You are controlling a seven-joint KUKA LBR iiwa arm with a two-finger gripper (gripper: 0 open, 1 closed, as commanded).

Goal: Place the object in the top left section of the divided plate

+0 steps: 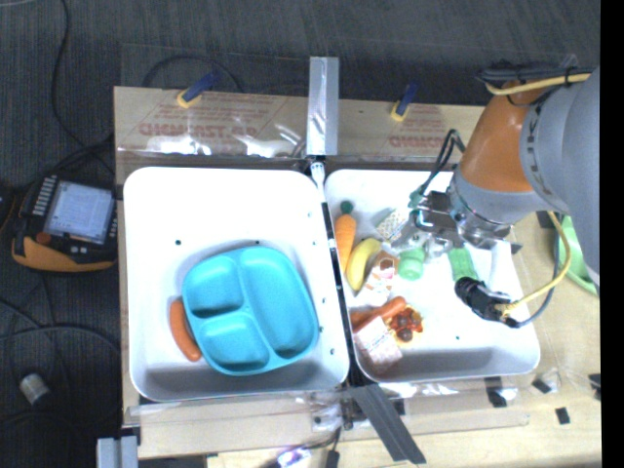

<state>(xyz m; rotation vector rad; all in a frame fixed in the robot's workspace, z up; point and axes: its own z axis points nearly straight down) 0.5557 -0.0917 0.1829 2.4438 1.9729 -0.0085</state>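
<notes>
A blue divided plate (252, 308) lies in the left bin (156, 203), with nothing in its sections. My gripper (430, 228) hangs low over the middle of the right bin (507, 354), just above a pile of toy food. Directly below it sits a pale green round piece (410, 264), and a brighter green piece (461, 261) lies to its right. To the gripper's left lie a yellow banana (362, 260) and an orange carrot (345, 238). Nothing shows between the gripper and these things that would tell me it holds one.
An orange-red sausage (183, 329) lies in the left bin against the plate's left edge. A red-orange piece (380, 313), a red berry-like item (407, 324) and a wrapped packet (376, 344) crowd the right bin's lower left. A metal divider (323, 115) separates the bins.
</notes>
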